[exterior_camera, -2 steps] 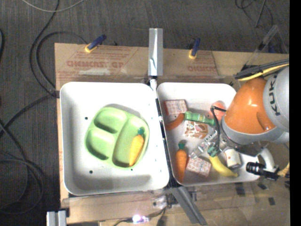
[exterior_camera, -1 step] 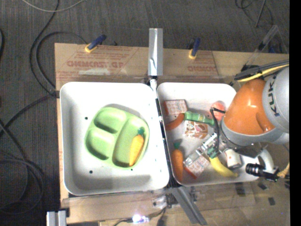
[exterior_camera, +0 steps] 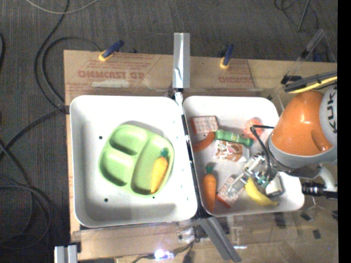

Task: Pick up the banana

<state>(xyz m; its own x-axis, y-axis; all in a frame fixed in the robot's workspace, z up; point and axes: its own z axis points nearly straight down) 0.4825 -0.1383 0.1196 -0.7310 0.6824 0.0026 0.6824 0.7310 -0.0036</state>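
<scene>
1. The table (exterior_camera: 77, 70) holds two white bins side by side, the left bin (exterior_camera: 82, 114) and the right bin (exterior_camera: 274, 111).
2. The banana (exterior_camera: 258, 193) lies in the right bin, near its near right corner. It is yellow and curved.
3. The grey arm (exterior_camera: 304, 133) with the orange band reaches in from the right, over the right bin.
4. The tool (exterior_camera: 258, 171) hangs low over the bin, just above the far end of the banana. It cannot be told if the tool is open or closed, or if it touches the banana.
5. A small red and white box (exterior_camera: 230, 189) lies tilted just left of the banana, touching it or nearly so.
6. A carrot (exterior_camera: 209, 186) stands left of that box, with its green top pointing to the far side.
7. Farther back in the right bin lie a small carton (exterior_camera: 229, 151), a green bar (exterior_camera: 233, 136), a red sausage (exterior_camera: 202, 142) and a square packet (exterior_camera: 204, 125).
8. The left bin holds a green plate (exterior_camera: 123, 155) with three parts.
9. A yellow corn cob (exterior_camera: 159, 171) lies in the right part of the plate.
10. Two clamps (exterior_camera: 109, 51) grip the far edge of the table.
</scene>
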